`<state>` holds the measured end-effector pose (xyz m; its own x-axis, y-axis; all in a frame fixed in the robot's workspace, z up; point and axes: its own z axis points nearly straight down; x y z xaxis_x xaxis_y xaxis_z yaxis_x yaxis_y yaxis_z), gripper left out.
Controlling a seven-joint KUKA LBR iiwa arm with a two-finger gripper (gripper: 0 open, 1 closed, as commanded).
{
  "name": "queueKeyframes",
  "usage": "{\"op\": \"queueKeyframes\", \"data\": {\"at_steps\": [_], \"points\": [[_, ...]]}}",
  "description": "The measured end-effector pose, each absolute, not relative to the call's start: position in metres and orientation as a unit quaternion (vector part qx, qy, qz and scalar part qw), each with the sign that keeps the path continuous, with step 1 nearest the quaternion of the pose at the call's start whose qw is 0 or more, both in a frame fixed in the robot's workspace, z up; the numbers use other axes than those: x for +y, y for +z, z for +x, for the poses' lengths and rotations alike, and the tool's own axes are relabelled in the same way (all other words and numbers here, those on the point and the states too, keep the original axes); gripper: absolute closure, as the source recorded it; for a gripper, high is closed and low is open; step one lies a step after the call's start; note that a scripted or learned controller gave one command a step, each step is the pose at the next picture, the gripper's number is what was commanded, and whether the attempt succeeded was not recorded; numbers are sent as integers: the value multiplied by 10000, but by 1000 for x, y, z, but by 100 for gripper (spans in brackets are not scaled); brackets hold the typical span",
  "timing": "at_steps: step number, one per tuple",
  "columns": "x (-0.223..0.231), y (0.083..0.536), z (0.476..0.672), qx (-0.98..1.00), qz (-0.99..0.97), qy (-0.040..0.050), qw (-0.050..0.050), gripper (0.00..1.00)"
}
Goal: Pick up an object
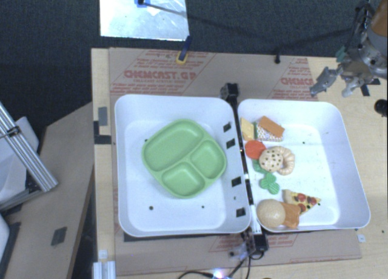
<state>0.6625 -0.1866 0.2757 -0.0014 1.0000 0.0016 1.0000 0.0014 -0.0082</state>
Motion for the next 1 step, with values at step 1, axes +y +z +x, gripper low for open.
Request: {"op": "queueKeyframes", "data": {"at_steps": [1], "points": [[-186, 283, 664, -7084, -7058, -7, -13, 0]]}}
